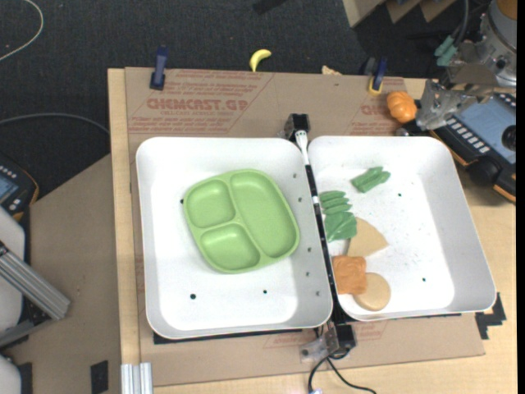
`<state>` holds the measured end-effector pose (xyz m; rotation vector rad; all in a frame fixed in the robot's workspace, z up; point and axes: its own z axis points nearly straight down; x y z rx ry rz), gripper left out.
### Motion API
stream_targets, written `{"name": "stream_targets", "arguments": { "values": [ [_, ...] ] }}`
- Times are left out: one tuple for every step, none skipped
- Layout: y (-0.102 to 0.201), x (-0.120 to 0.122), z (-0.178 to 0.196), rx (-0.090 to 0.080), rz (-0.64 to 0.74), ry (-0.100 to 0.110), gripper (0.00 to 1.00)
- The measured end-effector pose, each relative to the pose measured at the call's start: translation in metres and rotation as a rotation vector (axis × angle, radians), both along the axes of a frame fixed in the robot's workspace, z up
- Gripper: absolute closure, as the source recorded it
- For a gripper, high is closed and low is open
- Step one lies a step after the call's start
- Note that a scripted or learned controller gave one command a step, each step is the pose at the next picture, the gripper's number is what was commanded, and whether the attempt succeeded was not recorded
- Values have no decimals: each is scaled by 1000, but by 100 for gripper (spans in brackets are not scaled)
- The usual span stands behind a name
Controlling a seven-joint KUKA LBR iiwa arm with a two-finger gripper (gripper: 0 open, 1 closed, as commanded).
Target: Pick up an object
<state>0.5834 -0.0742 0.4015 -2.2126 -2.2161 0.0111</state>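
Note:
The right bin [459, 220] holds several toy foods along its left side: a green bean pod [369, 178], green leafy pieces [336, 216], a tan wedge [367, 239], an orange-brown chunk [350, 273] and a tan round piece [374, 292]. A green divided plate [239, 220] lies in the left bin [164, 286]. My gripper [435, 112] hangs beyond the right bin's far right corner, above the board and next to a small orange ball [400, 105]. I see nothing held in it.
Both bins sit on a cardboard sheet [205, 101] held by blue clamps [158, 68] at the far edge. A yellow banana toy [260, 58] lies on the dark floor beyond it. Equipment and cables crowd the right side near the arm [492, 39].

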Motion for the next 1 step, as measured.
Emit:
{"name": "stream_targets", "arguments": {
  "values": [
    [109,-36,-127,2,9,5,100]
  ]
}}
